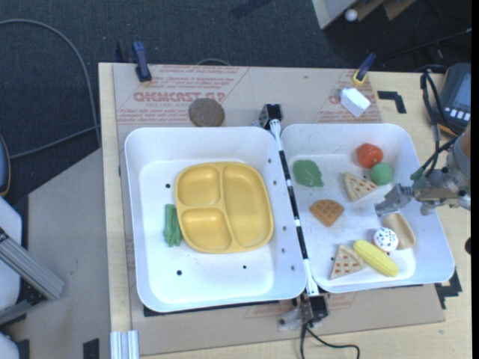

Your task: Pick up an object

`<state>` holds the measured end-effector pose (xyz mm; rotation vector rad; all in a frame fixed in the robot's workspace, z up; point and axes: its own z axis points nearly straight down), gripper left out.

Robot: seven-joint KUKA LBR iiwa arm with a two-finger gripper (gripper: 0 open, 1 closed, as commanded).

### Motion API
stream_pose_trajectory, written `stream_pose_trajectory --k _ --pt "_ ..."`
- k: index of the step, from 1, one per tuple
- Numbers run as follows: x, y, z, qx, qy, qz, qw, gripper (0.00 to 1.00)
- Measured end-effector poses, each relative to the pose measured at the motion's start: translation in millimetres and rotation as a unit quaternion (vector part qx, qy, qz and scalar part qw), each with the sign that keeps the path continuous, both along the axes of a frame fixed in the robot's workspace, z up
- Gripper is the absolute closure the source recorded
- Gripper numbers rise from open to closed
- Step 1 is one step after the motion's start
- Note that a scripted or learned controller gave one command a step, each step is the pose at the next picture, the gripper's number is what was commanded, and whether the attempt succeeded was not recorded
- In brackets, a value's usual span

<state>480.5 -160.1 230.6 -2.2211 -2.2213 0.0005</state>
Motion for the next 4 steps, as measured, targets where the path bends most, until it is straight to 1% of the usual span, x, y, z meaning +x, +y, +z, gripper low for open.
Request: stream_pose_trajectory --k 1,2,3,4 --pt "-2 -17 -84 0.0004 0.001 -0.001 1.0 0.0" --pt "-2 30 -140 0.0005 0.001 0.0 1.0 0.0" --pt "-1 30 -130 0.0001 -0.001 0.0 1.0 1.0" --pt "57 88 -46 0.0003 0.0 0.001 1.0 1.0"
